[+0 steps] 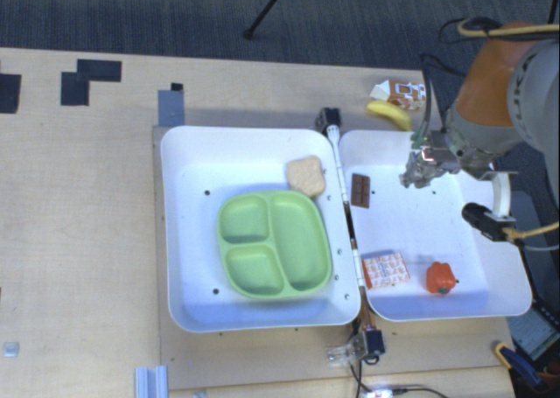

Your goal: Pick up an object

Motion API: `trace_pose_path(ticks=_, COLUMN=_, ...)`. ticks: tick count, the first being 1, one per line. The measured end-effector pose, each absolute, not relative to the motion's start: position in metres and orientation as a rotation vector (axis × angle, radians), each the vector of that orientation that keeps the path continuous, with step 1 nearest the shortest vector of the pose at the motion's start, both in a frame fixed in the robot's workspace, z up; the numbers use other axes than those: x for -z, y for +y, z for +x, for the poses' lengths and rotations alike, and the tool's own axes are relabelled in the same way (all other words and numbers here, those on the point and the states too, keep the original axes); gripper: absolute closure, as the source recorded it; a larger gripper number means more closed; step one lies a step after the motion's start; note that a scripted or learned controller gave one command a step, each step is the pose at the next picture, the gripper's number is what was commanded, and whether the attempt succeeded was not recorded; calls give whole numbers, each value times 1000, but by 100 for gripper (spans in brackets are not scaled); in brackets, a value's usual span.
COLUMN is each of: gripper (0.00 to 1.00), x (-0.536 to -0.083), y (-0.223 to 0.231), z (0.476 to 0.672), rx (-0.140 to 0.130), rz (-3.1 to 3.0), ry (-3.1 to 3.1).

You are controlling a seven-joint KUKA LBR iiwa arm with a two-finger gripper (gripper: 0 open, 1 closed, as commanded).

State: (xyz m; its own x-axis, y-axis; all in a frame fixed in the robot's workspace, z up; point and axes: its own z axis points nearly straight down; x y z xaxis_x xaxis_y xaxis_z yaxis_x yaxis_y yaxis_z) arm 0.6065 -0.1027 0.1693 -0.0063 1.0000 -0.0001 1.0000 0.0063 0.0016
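Objects to pick lie in the right bin (490, 304): a brown bar (360, 190) against its left wall, a red-and-white packet (385, 269) near its front-left corner, and an orange-red toy (441, 278) just right of the packet. All three rest on the bin floor, apart from one another, so nothing has been lifted yet.

The gripper (418, 171) hangs over the back part of the right bin, right of the bar and well behind the packet and the toy. Nothing sits between its tips, and it touches none of the objects. Whether it is spread or closed I cannot tell; it is too small and blurred at this slant.

Left of the right bin, the other bin (175, 212) holds a green tray (274, 243) and a tan sponge-like piece (306, 176) at the tray's back-right corner. A banana (389, 111) lies on the bench behind the right bin.

By my judgement the task is at its start: the approach is under way, and choosing a target, descending, closing and lifting all remain. The bar looks like the nearest candidate.
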Motion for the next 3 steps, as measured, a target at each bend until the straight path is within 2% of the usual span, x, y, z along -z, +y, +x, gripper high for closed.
trace_pose_path(ticks=1, gripper=100, x=-176, y=-179, z=525, rx=0, rz=2216, ry=2223)
trace_pose_path(ticks=2, gripper=100, x=-264, y=-100, z=525, rx=-6, rz=2213, ry=2225)
trace_pose_path(ticks=3, gripper=100, x=-253, y=-33, z=503, rx=-3, rz=2214, ry=2227)
